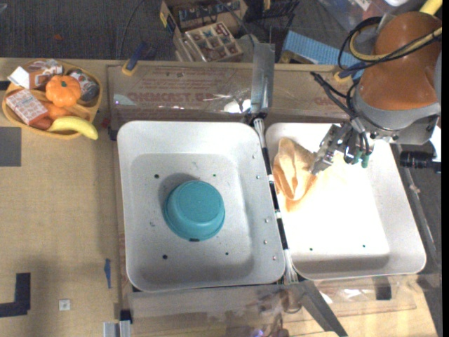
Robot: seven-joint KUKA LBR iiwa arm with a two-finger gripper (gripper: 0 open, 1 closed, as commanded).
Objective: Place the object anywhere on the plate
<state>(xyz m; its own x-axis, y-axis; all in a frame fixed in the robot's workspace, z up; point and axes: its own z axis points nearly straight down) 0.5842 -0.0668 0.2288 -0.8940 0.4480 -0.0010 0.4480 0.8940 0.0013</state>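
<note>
The arm (396,62) is reaching in from the upper right of the frame, its orange band sitting above the wrist, and the gripper (328,154) is hanging over the upper left part of the right bin (372,244). Its dark fingers are pointing down and to the left, with the tips touching the right edge of a tan cloth (291,174). The fingers are looking nearly together at the tips, but whether a fold of the cloth is lying between them cannot be told from this angle.

The cloth is lying crumpled in the right bin, against that bin's left wall, in the middle right of the frame. It is resting on the bin floor, well apart from the plate.

The teal plate (195,209) is sitting upside-down-bowl-like near the centre of the left bin (140,153), in the middle of the frame. The two bins are standing side by side, touching along the narrow divider between them.

In the upper left of the frame, on the wooden bench (56,223), a yellow tray (14,111) is holding a small orange pumpkin (63,90), a banana (74,126) and some small boxes.
</note>
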